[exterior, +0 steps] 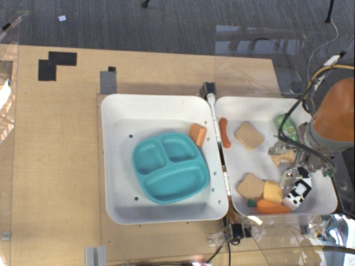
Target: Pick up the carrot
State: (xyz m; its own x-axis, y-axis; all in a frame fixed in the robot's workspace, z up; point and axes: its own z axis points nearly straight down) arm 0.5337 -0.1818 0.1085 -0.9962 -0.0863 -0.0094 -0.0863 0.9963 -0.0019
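Fingers' state: cannot tell, gripper (297, 188) low over right bin (327, 204) | carrot (273, 206) lying at that bin's front wall, just left of gripper | same bin: bread slices, cheese cube (272, 192), sausage (224, 133) | left bin (111, 148): teal tray (170, 167), orange block (197, 133)

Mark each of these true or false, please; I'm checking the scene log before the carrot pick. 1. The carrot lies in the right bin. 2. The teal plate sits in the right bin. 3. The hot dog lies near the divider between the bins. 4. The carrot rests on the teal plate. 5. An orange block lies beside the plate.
1. True: the carrot lies at the right bin's near edge.
2. False: the teal plate sits in the left bin.
3. True: the hot dog lies along the right bin's left side.
4. False: the carrot lies on the right bin's floor.
5. True: the orange block is at the plate's upper right corner.
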